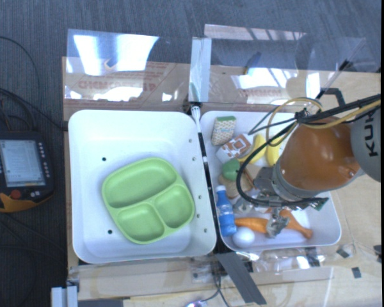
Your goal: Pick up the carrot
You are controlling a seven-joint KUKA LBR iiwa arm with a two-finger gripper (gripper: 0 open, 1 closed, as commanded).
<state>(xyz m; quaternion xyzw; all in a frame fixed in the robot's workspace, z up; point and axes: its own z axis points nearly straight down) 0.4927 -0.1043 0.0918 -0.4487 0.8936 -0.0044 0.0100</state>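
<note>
A pale wooden surface bears two shallow white bins, and the arm reaches into the right bin [333,226] over the carrot.

The carrot [253,223] lies flat on the floor of the right bin near its front wall, its far end showing again at the right of the gripper [278,224], which is down on or just above its middle. Whether the gripper is spread or pressed together cannot be told from this slant, and nothing shows the carrot raised off the bin floor, so the pick looks unfinished: the approach appears done, the grasp and lift are left. A white egg [244,236] and a blue bottle [225,211] sit just beside the carrot; a green divided plate [148,199] rests in the left bin [89,133].
</note>
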